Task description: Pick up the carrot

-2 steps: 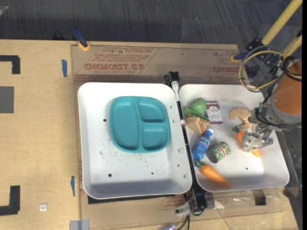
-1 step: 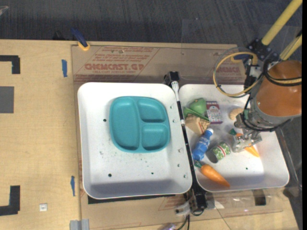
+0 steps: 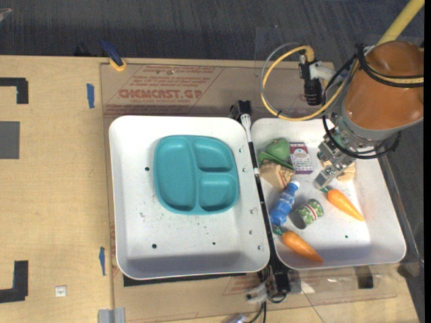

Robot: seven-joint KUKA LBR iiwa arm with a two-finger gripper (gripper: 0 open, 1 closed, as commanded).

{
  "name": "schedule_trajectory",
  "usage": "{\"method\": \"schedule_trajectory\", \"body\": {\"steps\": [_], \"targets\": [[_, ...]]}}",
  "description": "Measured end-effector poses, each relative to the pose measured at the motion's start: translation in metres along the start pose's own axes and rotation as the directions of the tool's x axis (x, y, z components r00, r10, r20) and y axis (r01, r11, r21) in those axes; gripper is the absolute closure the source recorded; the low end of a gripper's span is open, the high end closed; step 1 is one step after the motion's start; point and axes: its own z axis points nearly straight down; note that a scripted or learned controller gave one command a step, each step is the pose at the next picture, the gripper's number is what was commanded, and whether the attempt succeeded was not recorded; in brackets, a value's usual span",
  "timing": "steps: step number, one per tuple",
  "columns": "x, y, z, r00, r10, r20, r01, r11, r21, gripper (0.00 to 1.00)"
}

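Brown cardboard covers the bench, and two shallow white bins sit on it side by side, the left bin (image 3: 135,234) bearing a teal divided tray (image 3: 196,173). Nearest the camera in the right bin (image 3: 384,241) lies one carrot (image 3: 300,245), close to the front wall; just beyond it are a blue bottle (image 3: 283,204) and a small green can (image 3: 308,212). A second carrot (image 3: 344,204) lies further back, its thick end just below the gripper (image 3: 330,173). Both look like light, stiff, smooth toys, likely slippery on the taper; a grasp across the thick half should seat best. Whether the gripper is spread or closed cannot be told, and nothing is visibly pinched. Behind, the grey arm with its orange band (image 3: 390,86) reaches in from the right, wrist pointing down and leftward.
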Motion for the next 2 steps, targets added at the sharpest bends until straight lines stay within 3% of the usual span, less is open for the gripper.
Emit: {"method": "schedule_trajectory", "body": {"steps": [1,2], "targets": [[0.068,0.017,-0.045,0.931,-0.364,0.001,0.364,0.931,-0.003,1.00],[0.064,0.064,0.055,0.663,-0.748,0.002,0.748,0.663,-0.002,1.00]]}}
